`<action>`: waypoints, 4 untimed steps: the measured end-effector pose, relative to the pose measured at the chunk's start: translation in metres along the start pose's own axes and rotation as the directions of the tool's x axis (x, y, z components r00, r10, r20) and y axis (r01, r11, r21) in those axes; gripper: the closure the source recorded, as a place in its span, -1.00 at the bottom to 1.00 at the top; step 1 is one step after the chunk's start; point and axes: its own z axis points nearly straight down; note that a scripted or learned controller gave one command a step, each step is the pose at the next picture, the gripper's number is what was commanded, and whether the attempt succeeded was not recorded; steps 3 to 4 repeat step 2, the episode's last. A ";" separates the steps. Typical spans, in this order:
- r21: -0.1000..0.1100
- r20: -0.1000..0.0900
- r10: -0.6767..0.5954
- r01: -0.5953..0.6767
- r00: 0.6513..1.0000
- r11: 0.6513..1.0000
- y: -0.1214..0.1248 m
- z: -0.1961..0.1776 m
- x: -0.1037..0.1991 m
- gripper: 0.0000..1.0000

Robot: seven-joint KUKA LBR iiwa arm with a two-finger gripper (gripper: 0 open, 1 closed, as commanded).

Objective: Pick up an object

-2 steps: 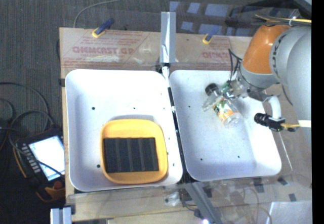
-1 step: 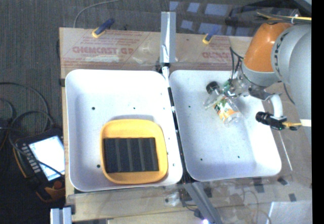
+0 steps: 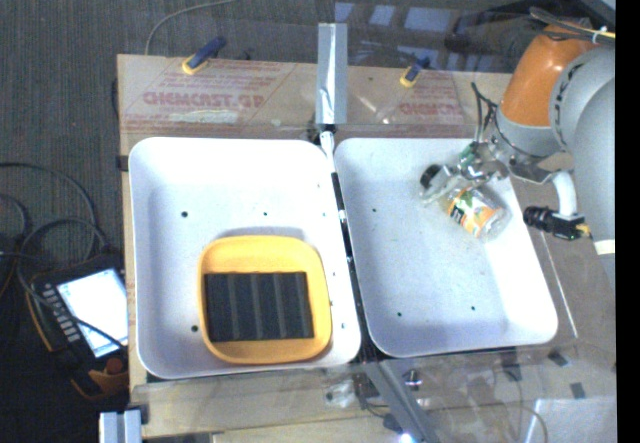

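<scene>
the grey kuka arm with the orange band reaches in from the right, over the upper right corner of the right-hand shallow white bin. its two-finger gripper sits low in that corner, directly above a small crumpled object of clear wrapping with yellow and orange patches. the gripper appears to touch the top of this object, but how far the claw is open cannot be told (the metal parts blur into the wrapping), nor whether it has hold of anything. the object looks to rest on the bin floor, near the right wall.

the left-hand shallow white bin contains a yellow rounded-square tray with a dark ribbed insert, well apart from the arm.

judged progress: the approach is done. a confirmed grasp and the lift remain.
</scene>
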 end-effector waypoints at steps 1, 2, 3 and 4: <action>-0.023 0.011 0.034 -0.033 0.999 0.999 -0.009 -0.030 -0.008 1.00; -0.021 0.017 -0.180 0.180 0.984 0.983 0.024 -0.096 0.068 1.00; -0.021 0.017 -0.180 0.180 0.984 0.983 0.024 -0.096 0.068 1.00; -0.021 0.017 -0.180 0.180 0.984 0.983 0.024 -0.096 0.068 1.00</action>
